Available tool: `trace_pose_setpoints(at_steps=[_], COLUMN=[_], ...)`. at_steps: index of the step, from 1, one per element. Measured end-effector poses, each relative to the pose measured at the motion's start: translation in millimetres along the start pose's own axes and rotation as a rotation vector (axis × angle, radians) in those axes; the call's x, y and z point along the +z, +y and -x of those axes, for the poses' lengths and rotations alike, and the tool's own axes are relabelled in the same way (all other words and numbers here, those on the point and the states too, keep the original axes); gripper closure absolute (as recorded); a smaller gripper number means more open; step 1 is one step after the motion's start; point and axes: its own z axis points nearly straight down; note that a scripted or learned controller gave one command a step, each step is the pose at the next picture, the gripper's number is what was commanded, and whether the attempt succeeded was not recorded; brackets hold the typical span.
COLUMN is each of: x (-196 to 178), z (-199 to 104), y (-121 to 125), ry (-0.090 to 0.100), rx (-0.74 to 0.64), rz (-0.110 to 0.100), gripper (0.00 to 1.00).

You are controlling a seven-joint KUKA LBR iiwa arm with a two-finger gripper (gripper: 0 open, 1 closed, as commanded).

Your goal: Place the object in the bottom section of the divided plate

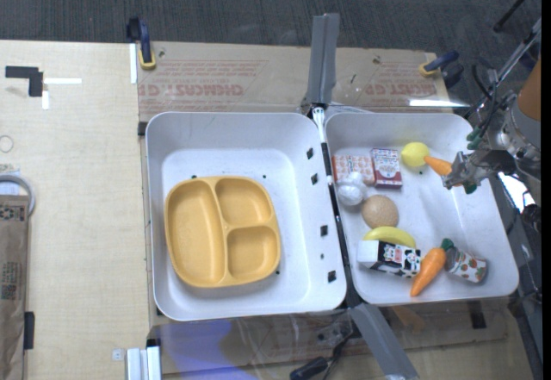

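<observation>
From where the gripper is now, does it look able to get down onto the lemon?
Probably yes. The gripper hovers over the right bin, just right of the lemon. Nothing covers the lemon, though a small orange carrot touches its right side.

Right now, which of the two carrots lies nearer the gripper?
The small carrot beside the lemon, just left of the gripper; the other carrot lies by the bin's front edge.

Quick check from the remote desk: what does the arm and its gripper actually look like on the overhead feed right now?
At the view's right edge, over the right bin, the gripper reads as a small dark grey metal assembly with short, dark-tipped fingers. Behind it the wrist section is pale grey metal, and an orange band sits above that. Thin dark cables run along it. Any markings are too small to make out.
</observation>
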Motion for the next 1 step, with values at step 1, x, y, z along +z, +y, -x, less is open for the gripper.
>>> trace_pose_setpoints(at_steps=[1], x=[23.2], z=[-91.7], y=[-9.8], ry=[0.000], rx=[-0.107], rz=[-0.002], gripper=[1.00])
